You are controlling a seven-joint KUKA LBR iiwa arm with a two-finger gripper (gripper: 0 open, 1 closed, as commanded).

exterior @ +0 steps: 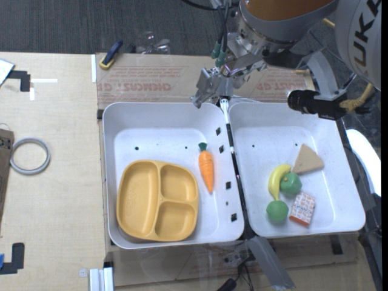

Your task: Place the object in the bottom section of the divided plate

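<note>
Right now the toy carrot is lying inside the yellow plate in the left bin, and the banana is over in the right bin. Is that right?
Not quite. In the camera view the toy carrot lies on the floor of the left bin, just beside the yellow divided plate on its right, not inside it. The rest holds: the banana is in the right bin.

Left bin: you find open white floor across its upper half and down its left edge. The yellow divided plate fills the lower left; the carrot lies just beside the plate's right rim, narrowing the lane toward the centre wall. Right bin: the upper left and far-left floor is free; the banana, two green balls, wedge and small carton crowd the lower centre. The gripper hangs over the bins' upper rim, at the divide.
</note>
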